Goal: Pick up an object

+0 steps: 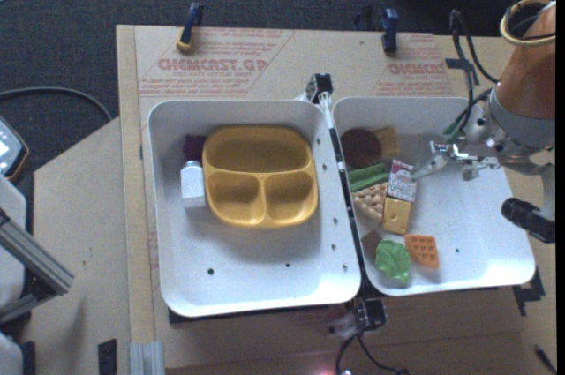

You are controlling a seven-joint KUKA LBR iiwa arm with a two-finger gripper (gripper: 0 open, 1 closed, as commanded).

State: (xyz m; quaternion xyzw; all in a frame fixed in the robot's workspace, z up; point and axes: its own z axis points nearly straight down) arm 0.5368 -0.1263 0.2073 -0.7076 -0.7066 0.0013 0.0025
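Two white bins are seen side by side on a cardboard-covered bench (132,188); places are given from the divider (340,188) where the bins meet. In the left bin (256,285), a yellow sectioned tray (260,175) lies near the divider, with a small white bottle (192,183) and a dark purple item (194,144) just beyond the tray's far side. Bare white floor is left along that bin's near edge.

In the right bin (477,232), the objects are crowded against the divider: a dark brown round piece (359,146) at the top, a green strip (366,177) below it, a cracker-like piece (371,201), a yellow cheese wedge (397,214), a small box with a red-and-white label (402,182), a green leafy piece (393,261) and an orange waffle (423,251). The box's label is too small to be read. The half of this bin away from the divider is open floor.

The gripper (441,154) is seen well out from the divider, above that open floor, just beside the labelled box. Whether its pincer is apart or together cannot be told; nothing is seen held.

On the cardboard, red print reading "CHEMCAST G.P." (212,64) is legible behind the left bin.
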